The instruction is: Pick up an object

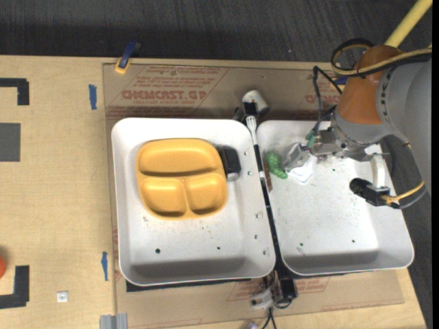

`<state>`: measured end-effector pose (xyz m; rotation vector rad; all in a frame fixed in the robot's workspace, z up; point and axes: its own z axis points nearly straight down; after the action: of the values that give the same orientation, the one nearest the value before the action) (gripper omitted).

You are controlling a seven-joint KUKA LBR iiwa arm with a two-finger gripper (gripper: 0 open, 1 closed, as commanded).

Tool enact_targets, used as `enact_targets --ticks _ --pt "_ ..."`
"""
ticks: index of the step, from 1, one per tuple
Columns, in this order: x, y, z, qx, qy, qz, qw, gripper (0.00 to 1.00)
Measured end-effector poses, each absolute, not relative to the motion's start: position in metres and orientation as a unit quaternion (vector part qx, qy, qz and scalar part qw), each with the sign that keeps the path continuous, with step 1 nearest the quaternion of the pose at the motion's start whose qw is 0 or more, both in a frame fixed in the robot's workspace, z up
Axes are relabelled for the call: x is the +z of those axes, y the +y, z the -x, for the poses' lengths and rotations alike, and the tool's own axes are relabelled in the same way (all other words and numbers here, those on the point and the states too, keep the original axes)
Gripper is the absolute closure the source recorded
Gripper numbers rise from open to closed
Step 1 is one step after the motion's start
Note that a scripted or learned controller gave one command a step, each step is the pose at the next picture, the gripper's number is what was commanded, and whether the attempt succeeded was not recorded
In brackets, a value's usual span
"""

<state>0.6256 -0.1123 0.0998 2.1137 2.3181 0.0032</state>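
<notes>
My gripper [300,156] hangs low over the upper left part of the right bin [343,252], reaching in from the grey arm [391,108] at the right. A small green object [276,164] lies just to its left, near the wall between the bins. A pale, whitish object [302,175] lies directly under and in front of the gripper; I cannot tell whether the two touch. In the left bin [185,252] rests a yellow three-compartment tray [182,177], with a small black object [230,162] against its right edge.
A black part with a cable [370,192] hangs from the arm over the right side of the right bin. A white and black fitting [252,103] sits behind the divider between the bins. Blue tape marks [127,55] dot the cardboard bench.
</notes>
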Motion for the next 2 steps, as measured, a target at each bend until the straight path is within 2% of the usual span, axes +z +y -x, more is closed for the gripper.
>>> enact_targets --ticks 1,2 --pt "0.0902 -0.1001 -0.6277 -0.0002 0.805 -0.593 0.006 0.0" --pt "0.0978 -0.0974 -0.627 0.0009 0.806 -0.592 0.003 1.0"
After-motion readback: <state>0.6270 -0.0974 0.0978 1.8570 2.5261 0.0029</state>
